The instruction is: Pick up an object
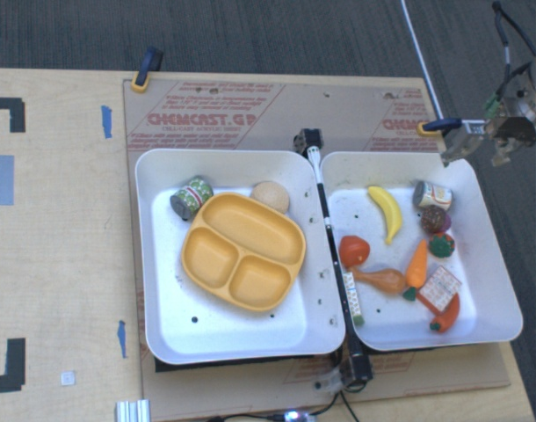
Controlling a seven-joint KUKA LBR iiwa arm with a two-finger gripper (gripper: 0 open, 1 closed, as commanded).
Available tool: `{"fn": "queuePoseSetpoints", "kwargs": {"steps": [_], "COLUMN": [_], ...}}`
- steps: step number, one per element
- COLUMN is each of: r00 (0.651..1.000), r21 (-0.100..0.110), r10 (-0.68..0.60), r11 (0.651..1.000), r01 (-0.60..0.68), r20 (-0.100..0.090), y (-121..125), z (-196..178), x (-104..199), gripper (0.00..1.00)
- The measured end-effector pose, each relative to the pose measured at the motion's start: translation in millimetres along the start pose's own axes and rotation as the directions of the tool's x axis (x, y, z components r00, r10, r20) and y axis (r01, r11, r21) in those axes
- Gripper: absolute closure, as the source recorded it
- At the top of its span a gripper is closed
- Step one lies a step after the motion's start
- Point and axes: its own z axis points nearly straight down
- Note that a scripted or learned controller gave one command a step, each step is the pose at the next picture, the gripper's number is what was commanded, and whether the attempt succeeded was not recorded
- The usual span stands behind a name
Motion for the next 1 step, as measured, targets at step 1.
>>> {"fn": "queuePoseSetpoints", "kwargs": {"steps": [1], "r00": [1.0], "r21": [0.001], "r10": [-0.001], "r11": [1.0], "r01": [0.001], "r20": [-0.001], "y": [30.0], "z": [166.2], "x": [41.2], "gripper": [0.0]}}
